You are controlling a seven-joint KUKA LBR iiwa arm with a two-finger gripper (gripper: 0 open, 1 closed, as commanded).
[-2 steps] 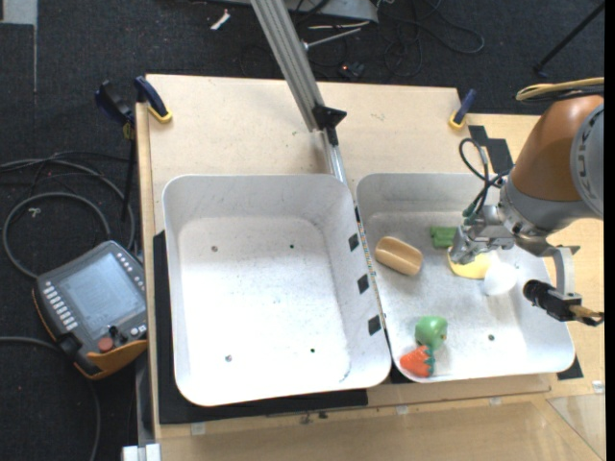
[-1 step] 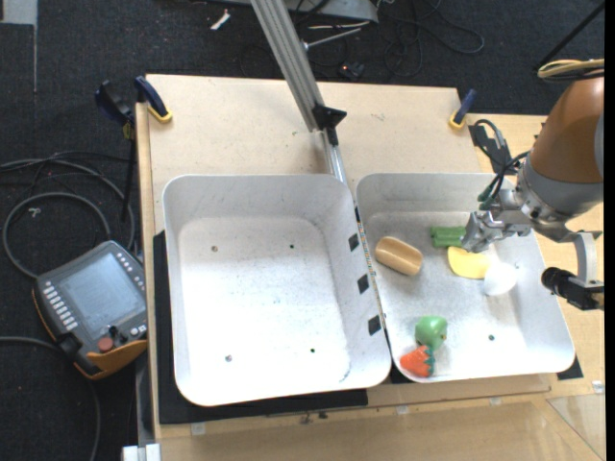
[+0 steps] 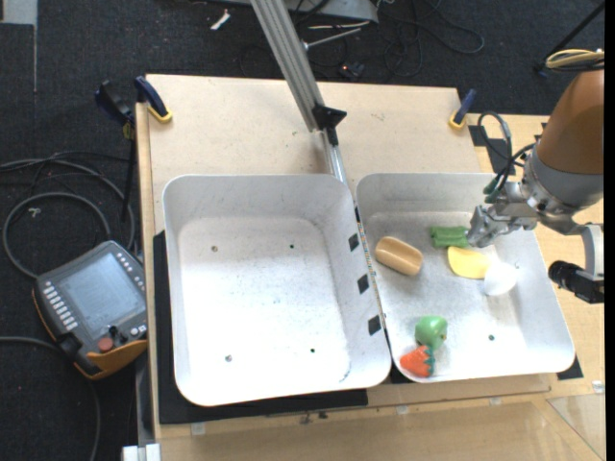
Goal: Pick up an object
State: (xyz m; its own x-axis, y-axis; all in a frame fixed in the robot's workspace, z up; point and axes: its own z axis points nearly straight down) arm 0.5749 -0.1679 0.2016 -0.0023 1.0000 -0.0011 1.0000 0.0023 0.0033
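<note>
Right bin holding a tan bread roll, green piece, yellow piece, white object, and green-and-red vegetables. The gripper sits over the green and yellow pieces; its grasp state cannot be told.

Your stock: two bins, matt white plastic, speckled; bench, pale bare wood; gripper, dull grey metal; bread roll, smooth tan plastic.
</note>
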